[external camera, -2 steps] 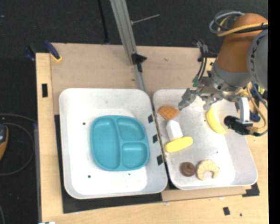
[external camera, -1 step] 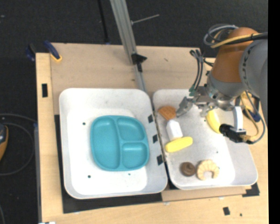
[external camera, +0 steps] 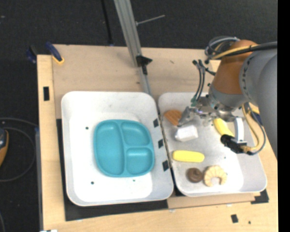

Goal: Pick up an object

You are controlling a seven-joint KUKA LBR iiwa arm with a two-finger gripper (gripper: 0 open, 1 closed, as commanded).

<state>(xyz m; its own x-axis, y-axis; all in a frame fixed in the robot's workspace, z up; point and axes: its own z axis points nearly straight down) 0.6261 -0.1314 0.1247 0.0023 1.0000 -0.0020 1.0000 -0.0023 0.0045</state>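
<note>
The tool [external camera: 195, 116] hangs low in the right bin [external camera: 253, 170], just above a white block [external camera: 186, 133]; whether its grip is open or closed cannot be told.

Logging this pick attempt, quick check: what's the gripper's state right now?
Gripper: low in the right bin, right at the white block; open, shut or holding cannot be told.

Grey arm [external camera: 261, 76], orange band [external camera: 229, 76] above wrist, looping cables [external camera: 217, 45] trailing alongside.
</note>
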